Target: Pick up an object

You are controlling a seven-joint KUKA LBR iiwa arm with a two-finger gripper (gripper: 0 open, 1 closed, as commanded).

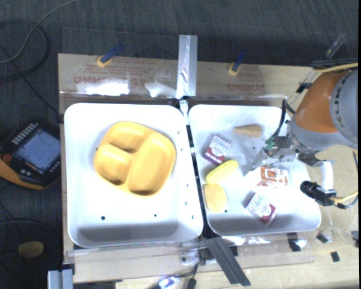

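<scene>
Nearest the camera, at the right bin's (313, 221) front, a red-and-white packet (261, 208) is lying beside a pale yellow disc (215, 197). Behind them, the gripper (275, 150) is hovering over an orange-and-white packet (273, 176) — the likeliest pick, sitting just below and toward the front. Whether the gripper is spread or closed I cannot tell (the wrist is hiding it). A yellow oblong (222, 171), a purple packet (218, 149) and a tan cone (248, 130) are sharing this bin; the left bin (78, 221) is holding one big yellow lobed toy (134, 156).
</scene>
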